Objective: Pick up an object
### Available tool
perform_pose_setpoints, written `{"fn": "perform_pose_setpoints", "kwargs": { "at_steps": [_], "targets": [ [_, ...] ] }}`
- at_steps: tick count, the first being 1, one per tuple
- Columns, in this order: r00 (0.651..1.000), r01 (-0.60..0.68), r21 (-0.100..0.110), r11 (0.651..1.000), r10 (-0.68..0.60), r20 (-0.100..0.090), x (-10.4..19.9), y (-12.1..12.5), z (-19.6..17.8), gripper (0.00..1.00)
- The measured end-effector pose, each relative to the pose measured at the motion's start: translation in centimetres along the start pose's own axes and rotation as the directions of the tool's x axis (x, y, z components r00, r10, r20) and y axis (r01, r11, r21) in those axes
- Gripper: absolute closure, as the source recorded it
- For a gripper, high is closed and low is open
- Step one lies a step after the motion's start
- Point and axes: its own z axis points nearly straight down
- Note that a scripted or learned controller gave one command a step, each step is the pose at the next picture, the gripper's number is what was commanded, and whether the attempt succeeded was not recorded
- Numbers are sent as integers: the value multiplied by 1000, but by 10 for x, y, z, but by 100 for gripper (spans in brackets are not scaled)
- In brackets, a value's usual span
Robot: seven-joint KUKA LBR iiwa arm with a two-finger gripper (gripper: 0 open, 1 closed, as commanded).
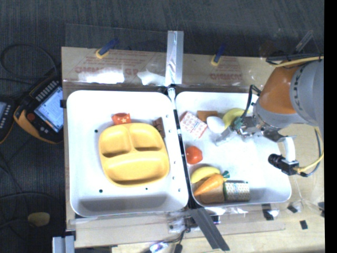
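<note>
Seen from above at a slant, two shallow white plastic bins sit side by side on a bench. The left bin (84, 141) holds a yellow plastic divided plate (134, 154) lying flat, with a small red block (121, 118) touching its upper edge and a small dark brown piece (158, 125) at its upper right corner.

The right bin (263, 178) holds the loose objects. Near its top left lies a white box with red print (192, 124), beside a brown flat piece (206, 115) and a white egg-shaped object (215, 123). A yellow-green rounded fruit (233, 117) lies just right of the egg. A red tomato-like ball (194, 154) rests against the left wall. At the bottom are a yellow banana (204, 173), an orange carrot with a green top (210, 183) and a silver mesh cylinder (237, 192), all close together.

The grey arm with its orange band reaches in from the right. Its gripper (238, 127) is low in the right bin, just beside the yellow-green fruit and the egg. Whether it is released or clenched cannot be made out.
</note>
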Motion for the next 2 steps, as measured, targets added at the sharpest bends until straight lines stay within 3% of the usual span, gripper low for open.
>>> {"fn": "perform_pose_setpoints", "kwargs": {
  "at_steps": [1, 2],
  "targets": [
    [1000, 2, 1, 1000, -2, -4, -9, 11, 1, 0],
    [992, 127, 9, 992, -127, -7, 3, -14, -49, 0]
  ]
}}
